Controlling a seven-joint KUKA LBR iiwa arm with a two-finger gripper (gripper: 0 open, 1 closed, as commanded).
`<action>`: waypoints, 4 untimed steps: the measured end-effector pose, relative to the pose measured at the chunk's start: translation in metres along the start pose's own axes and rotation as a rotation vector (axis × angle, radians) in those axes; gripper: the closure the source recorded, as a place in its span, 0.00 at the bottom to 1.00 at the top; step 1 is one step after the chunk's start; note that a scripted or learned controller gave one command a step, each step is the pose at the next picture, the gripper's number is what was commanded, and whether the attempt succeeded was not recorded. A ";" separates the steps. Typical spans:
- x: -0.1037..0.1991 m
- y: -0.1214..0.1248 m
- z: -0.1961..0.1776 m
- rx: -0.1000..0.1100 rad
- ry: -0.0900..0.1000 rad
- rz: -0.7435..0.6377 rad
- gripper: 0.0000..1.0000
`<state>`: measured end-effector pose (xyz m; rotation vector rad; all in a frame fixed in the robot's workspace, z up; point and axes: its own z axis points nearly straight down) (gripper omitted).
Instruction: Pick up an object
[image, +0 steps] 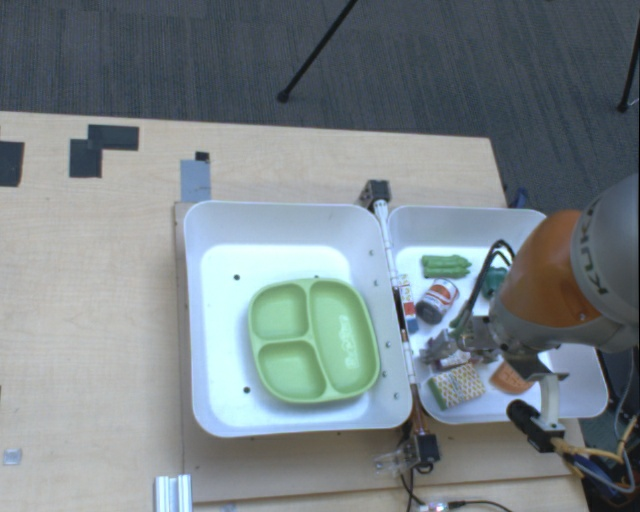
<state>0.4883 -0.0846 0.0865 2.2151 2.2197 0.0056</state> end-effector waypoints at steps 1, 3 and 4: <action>0.000 0.001 -0.010 -0.004 0.000 -0.002 1.00; 0.145 -0.001 -0.098 0.005 0.003 -0.003 1.00; 0.081 0.007 -0.171 0.003 0.002 -0.001 1.00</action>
